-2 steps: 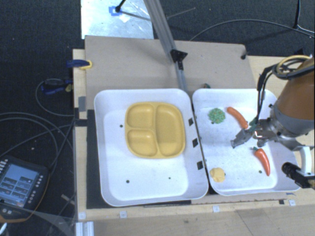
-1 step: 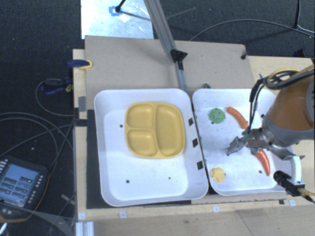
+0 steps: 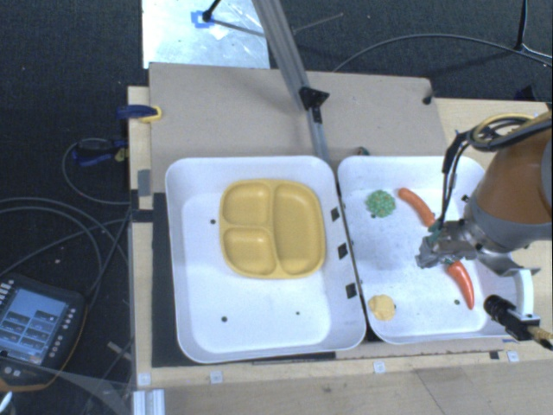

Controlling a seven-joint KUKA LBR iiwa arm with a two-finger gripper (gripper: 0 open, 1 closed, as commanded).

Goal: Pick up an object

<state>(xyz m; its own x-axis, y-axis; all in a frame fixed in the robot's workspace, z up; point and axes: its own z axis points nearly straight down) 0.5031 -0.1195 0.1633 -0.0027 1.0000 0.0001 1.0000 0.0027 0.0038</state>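
The right bin (image 3: 389, 327) holds a green broccoli-like piece (image 3: 379, 202), an orange-red sausage-shaped piece (image 3: 416, 204), a second orange-red piece (image 3: 462, 282) and a small yellow piece (image 3: 381, 306). My gripper (image 3: 436, 254) hangs over the right bin's middle right, just left of the second orange-red piece and below the first. The arm's grey body and orange band (image 3: 518, 184) cover the bin's right side. Nothing shows between the gripper's tips.
The left bin (image 3: 199, 318) carries a yellow divided plate (image 3: 272, 228). A grey pole (image 3: 289, 54) slants across the back of the bench. Cables and a handheld pendant (image 3: 30, 322) lie on the floor at left.
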